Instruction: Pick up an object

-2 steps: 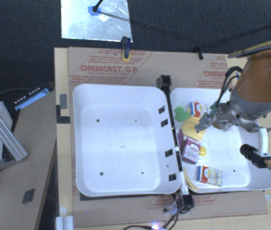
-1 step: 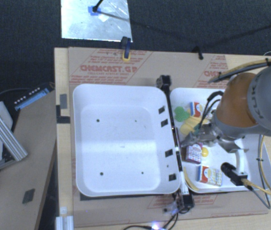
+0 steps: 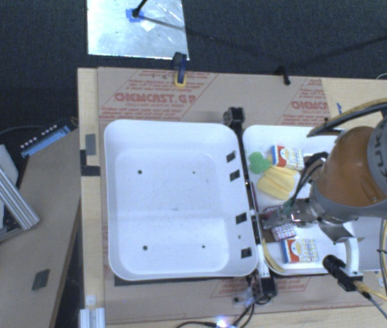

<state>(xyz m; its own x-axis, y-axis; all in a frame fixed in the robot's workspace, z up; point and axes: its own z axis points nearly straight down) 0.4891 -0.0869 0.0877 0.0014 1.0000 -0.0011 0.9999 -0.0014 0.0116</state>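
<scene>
The gripper (image 3: pixel 275 223) is reaching down into the right bin (image 3: pixel 258 141), by its left wall. Whether it is grabbing anything is hard to tell. A soft yellow lump (image 3: pixel 277 182), a round green ball (image 3: pixel 256 160) and two flat little boxes (image 3: pixel 288 157) (image 3: pixel 299 251) are lying in this smooth white bin. The left bin (image 3: pixel 173 197) is sitting beside it.

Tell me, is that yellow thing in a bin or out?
In. The yellow thing lies inside the right bin, beside a green ball.

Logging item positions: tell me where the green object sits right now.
The green object lies in the right bin, near its upper-left corner, touching the yellow item below it, left of a small carton.
</scene>
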